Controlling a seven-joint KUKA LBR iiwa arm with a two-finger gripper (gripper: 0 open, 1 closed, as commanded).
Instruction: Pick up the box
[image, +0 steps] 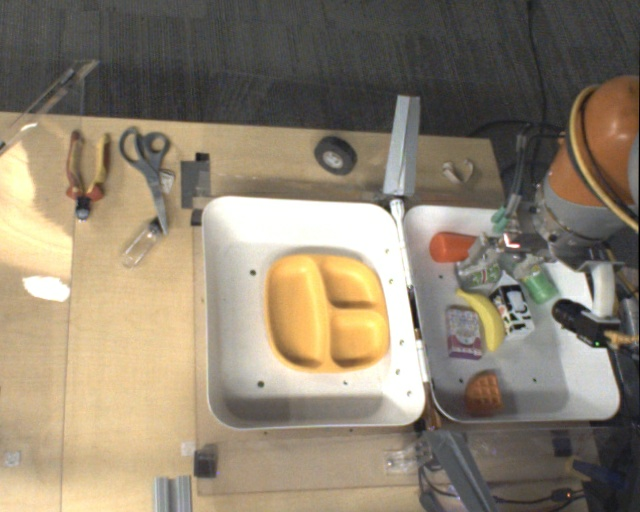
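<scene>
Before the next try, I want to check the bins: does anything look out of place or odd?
Nothing looks spilled or broken. The right bin is crowded: a banana lies partly against a small purple packet, with other items jumbled close above. The yellow tray sits alone in the left bin.

Left bin (230, 300): held a divided tray (327, 309) at its middle.
Right bin (590, 395): lay just right of the left bin, holding a clutter of small things.
Banana (484, 316): lay mid-bin, a packet (464, 332) just left of it, a box (512, 305) touching its right.
Round thing (483, 393): sat near the bin's front.
Table (100, 380): carried scissors (150, 172) and pliers (85, 170) behind and left of the bins.
Tape roll (335, 154): lay behind the left bin.
</scene>
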